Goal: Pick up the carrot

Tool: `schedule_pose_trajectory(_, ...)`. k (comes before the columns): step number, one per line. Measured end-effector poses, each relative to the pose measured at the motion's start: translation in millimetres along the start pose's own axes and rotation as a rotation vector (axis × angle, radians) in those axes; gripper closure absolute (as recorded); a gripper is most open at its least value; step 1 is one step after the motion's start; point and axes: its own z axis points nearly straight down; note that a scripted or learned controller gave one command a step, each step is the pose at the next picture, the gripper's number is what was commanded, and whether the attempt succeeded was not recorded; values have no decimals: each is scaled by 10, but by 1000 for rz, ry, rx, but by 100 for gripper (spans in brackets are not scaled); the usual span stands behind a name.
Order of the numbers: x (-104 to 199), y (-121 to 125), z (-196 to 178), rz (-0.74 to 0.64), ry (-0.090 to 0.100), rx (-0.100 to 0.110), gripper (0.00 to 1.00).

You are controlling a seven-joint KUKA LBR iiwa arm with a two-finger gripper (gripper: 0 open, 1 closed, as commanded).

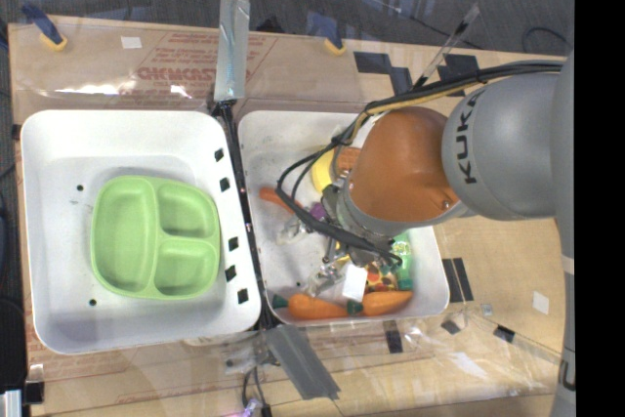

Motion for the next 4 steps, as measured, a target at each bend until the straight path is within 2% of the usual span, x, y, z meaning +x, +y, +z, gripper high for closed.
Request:
schedule_pose_trajectory(1,-14,26,-95,-9,2,-3,100)
schedule_pose_trajectory(2,-323,-352,-2215,-76,3,-2,100)
schedule_pose_trajectory(3,404,-788,-2281,-665,11,-14,100)
schedule_pose_trajectory(4,554,-1008,-2226,-1052,6,-15,100)
